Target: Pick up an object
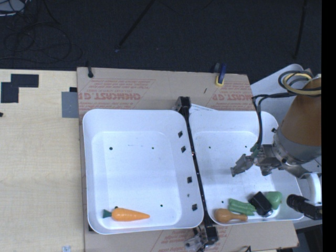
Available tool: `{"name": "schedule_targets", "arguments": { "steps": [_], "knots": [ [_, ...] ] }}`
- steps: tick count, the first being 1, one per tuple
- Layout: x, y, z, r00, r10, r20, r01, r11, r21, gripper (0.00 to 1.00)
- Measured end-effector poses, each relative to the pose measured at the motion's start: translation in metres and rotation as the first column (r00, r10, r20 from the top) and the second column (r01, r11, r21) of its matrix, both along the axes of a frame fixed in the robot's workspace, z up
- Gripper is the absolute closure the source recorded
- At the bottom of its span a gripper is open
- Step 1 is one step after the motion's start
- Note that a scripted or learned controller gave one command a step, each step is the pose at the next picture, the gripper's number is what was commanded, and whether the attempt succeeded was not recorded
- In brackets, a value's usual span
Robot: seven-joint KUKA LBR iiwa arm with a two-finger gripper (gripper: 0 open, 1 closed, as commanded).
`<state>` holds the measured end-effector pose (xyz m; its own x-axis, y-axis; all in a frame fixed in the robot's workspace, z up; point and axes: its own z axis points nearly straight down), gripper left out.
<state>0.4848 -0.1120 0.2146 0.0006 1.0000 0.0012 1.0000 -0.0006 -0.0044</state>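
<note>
An orange carrot (pixel 129 214) with a green top lies in the left bin (pixel 100 135) near its front edge. In the right bin (pixel 220 140), along the front edge, lie a tan pear-shaped piece (pixel 229 216), a green vegetable (pixel 241 207), a black block (pixel 261 202) and a pale green piece (pixel 274 197). My gripper (pixel 242 165) hangs over the middle of the right bin, above and behind those objects, pointing left. Nothing shows between its fingers.
A black divider clip strip (pixel 190 161) runs between the two bins. The bins rest on a cardboard sheet (pixel 157 88) with a blue-yellow clamp (pixel 220 73) at its back edge. Cables (pixel 258 119) loop beside the arm at right.
</note>
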Motion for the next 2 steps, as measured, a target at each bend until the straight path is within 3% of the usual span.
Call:
{"name": "schedule_targets", "arguments": {
  "steps": [1, 2],
  "knots": [
    [0.038, 0.049, -0.029, 1.0, 0.004, 0.002, -0.004, 1.0, 0.0, 0.0],
    [0.069, 0.002, 0.079, 1.0, -0.002, 0.012, 0.002, 1.0, -0.005, 0.0]
  ]
}}
